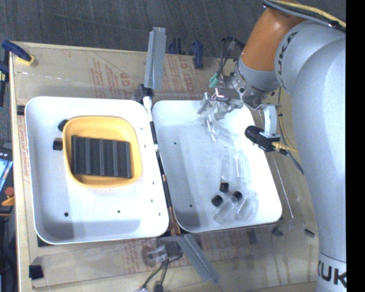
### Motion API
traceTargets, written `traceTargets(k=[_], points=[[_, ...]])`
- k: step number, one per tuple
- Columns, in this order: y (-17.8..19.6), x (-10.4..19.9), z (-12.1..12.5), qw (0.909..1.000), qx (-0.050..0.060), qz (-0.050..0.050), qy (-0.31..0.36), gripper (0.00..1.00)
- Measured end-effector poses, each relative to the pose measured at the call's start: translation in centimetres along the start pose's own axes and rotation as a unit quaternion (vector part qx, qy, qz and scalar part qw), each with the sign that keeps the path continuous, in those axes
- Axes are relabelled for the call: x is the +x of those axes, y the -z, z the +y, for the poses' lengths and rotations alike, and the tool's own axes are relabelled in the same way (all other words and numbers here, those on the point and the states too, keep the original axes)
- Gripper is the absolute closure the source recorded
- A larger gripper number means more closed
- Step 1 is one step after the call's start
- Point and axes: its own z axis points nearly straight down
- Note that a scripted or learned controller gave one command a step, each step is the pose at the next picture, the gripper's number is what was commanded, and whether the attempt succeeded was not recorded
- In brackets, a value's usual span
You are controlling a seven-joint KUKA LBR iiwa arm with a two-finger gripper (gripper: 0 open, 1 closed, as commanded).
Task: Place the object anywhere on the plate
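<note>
My pincer [214,113] hovers at twelve o'clock in the right bin [188,163], grip state unclear to me, while the clear objects [231,190] lie at five o'clock, and their transparency could spoil a grasp before reaching the yellow plate [102,129].

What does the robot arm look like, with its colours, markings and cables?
The arm is thick, rounded and light grey, with an orange band above the wrist. Dark "KUKA" lettering runs along its casing. Thin cables hang near the wrist, above the small metallic pincer.
</note>
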Motion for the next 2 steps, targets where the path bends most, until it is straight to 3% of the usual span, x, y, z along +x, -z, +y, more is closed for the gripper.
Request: traceTargets(k=[1,2], points=[[0.0,5.6,-0.2,0.9911,0.001,-0.001,0.133,1.0],[-1.5,10.8,-2.4,0.9755,0.002,-0.001,0.22,1.0]])
